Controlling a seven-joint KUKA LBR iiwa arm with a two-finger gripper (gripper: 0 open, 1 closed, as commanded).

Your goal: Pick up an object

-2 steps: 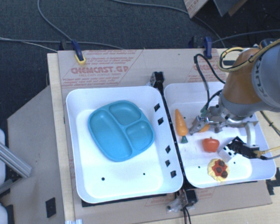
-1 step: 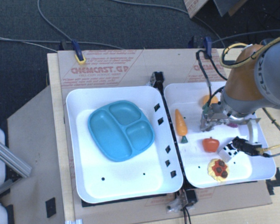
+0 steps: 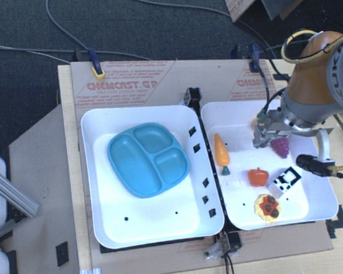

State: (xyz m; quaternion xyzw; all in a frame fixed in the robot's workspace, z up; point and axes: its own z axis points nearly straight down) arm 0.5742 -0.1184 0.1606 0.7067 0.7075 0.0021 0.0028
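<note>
In the right bin (image 3: 239,115) lie an orange carrot (image 3: 220,151), a red tomato-like toy (image 3: 258,177), a purple grape bunch (image 3: 280,146), a small pizza-like disc (image 3: 268,207) and a white block with black squares (image 3: 285,180). My gripper (image 3: 266,134) reaches down from the right at the bin's upper middle, just left of the purple grapes. Its fingers point down to the bin floor, and the grapes sit against its right side.
The left bin (image 3: 98,167) holds a blue divided plate (image 3: 149,158). A black divider with clips (image 3: 203,160) runs between the bins. Cables lie on the floor beyond the bench and a cable loops by the arm (image 3: 314,78).
</note>
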